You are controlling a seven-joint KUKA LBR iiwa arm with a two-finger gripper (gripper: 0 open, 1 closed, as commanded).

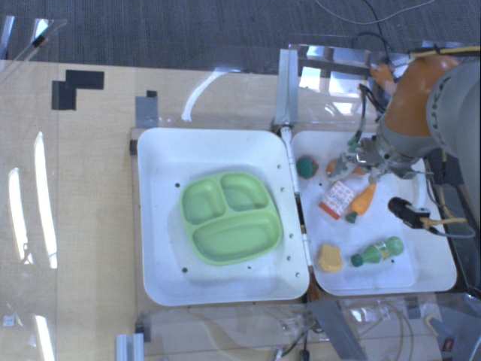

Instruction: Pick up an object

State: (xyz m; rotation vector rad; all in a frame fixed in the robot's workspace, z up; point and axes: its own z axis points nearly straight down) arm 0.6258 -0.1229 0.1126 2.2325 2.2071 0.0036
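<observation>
**Arm poised over the right bin's far side**

Nearest, at 6 o'clock in the right bin [436, 280], lie a yellow piece [329, 258] and green bottle [379, 251]. Mid-bin: red-white packet [337, 198], orange carrot [362, 200]. Farther, at 11 o'clock, a green ball [306, 166]. The gripper [359, 159] hovers at 12; its opening cannot be judged. The left bin [161, 277] carries a green divided plate [231, 218].

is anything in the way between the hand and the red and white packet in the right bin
Nothing visible stands between them. The hand hangs over the upper part of the right bin, just above the red and white packet. The orange carrot lies close against the packet's right side and could crowd a grasp.
</observation>
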